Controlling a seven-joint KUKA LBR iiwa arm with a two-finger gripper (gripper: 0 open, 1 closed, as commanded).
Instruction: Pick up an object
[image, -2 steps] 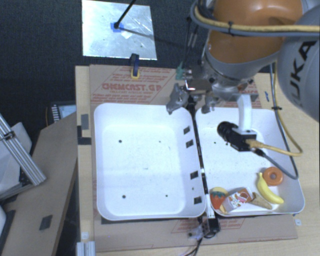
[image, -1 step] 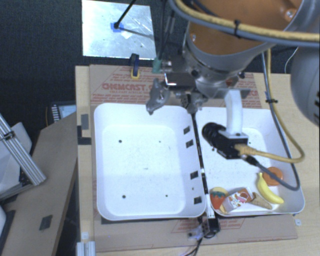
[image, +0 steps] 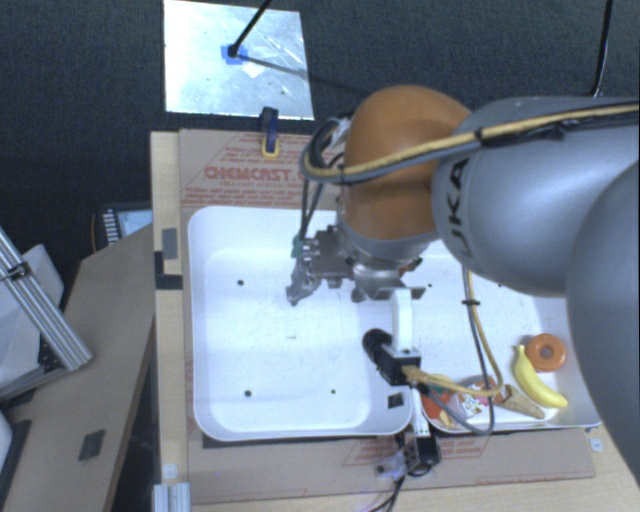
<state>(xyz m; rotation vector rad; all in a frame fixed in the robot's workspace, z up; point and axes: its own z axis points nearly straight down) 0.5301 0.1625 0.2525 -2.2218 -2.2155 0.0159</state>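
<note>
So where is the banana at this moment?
The banana lies in the right bin, near its front right corner, just below an orange round object.

Left bin (image: 230, 400) floor lies open; banana (image: 537, 378) and clutter crowd the right bin (image: 560, 422).

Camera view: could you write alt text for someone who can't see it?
A large grey robot arm with an orange band reaches from the right, its gripper low over the left white bin. In the right white bin lie a banana, an orange round object and other small items.
</note>
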